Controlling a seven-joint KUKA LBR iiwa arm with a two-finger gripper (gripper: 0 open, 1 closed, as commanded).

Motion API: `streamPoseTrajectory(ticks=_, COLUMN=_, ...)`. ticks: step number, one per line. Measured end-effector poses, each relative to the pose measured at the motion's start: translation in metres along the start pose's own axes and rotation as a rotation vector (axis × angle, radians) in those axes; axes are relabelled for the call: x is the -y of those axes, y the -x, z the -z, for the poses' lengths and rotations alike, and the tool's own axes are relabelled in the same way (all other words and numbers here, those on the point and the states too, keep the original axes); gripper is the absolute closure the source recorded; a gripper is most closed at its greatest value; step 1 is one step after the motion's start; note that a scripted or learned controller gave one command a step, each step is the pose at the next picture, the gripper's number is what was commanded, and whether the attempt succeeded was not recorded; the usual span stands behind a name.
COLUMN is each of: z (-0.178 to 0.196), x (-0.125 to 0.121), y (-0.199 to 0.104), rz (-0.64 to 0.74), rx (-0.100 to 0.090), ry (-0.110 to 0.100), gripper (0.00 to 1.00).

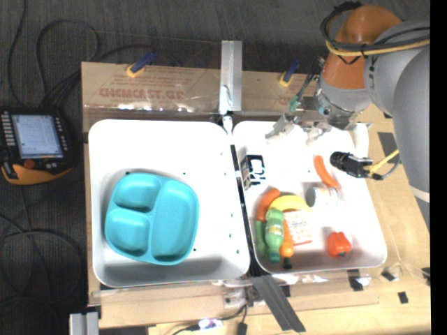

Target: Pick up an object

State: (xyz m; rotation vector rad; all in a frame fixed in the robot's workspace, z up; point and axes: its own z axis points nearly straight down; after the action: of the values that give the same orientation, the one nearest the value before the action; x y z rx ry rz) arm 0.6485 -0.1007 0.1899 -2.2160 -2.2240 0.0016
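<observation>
A: Item one, left bin (105, 135)?
B: White, shallow, left half of the frame. Holds one turquoise divided plate (151, 217), three compartments, lying in the lower left part of the bin, tilted against the slope of the floor.

A: Item two, right bin (377, 246)?
B: White, right of centre. Contents gathered in its lower half: a yellow banana-like piece (288, 203); a green bottle-shaped piece (274, 232) just below it; an orange carrot-like piece (286, 243) touching the green one; a white card with red print (301, 229) beside them; a red-orange pepper-like toy (338, 243) apart, lower right; a slim orange stick (324, 171) nearer the middle; a small grey-white piece (327, 195) below that stick. A black-and-white tag (252, 170) lies against the left wall.

A: Gripper?
B: The gripper (302, 125) hangs over the upper edge of the right bin, fingers spread apart, nothing between them, well above the toy cluster.

A: Surroundings?
B: The arm's orange band (353, 47) sits in the upper right. A handheld pendant (35, 145) with a lit screen lies on the dark floor at far left. A clear sheet (154, 89) covers the board above the bins, held by blue-and-yellow clamps (140, 63).
</observation>
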Motion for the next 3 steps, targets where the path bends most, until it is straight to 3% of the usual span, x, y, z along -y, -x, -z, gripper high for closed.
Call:
streamPoseTrajectory(ticks=1, z=-0.037, x=-0.001, y=0.084, rz=-0.075, rx=0.003, ry=0.0, gripper=0.0)
streamPoseTrajectory(ticks=2, z=-0.096, x=-0.006, y=0.106, rz=-0.05, rx=-0.002, ry=0.004, gripper=0.0)
streamPoseTrajectory(ticks=3, z=-0.102, x=0.01, y=0.084, rz=0.196, rx=0.007, ry=0.008, gripper=0.0)
